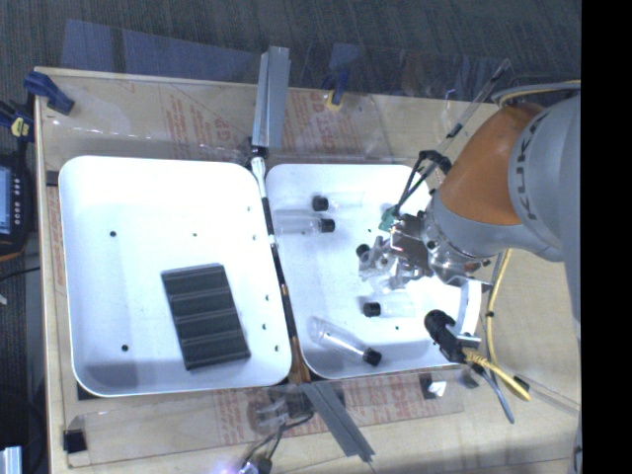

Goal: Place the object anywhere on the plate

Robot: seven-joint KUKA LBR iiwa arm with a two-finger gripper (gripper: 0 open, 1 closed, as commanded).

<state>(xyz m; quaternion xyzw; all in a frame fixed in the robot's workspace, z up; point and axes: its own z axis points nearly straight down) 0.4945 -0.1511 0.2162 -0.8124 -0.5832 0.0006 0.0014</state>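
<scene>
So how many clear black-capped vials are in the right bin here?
4 visible: two at the upper left, one near the centre bottom, one at the front. The gripper may hide more.

a pale wooden bench (178,117) printed with faded red lettering stands on dark grey carpet (296,13), seen from above at a slant. a blue clamp (47,91) grips the bench's upper-left corner, and a smaller blue clip (339,94) sits on its far edge. a grey metal bar (269,97) stands up from the far side toward the middle, another (338,425) lies slanted across the near edge. a dark device (12,200) sits at the left margin. light falls evenly, with soft shadows.
</scene>
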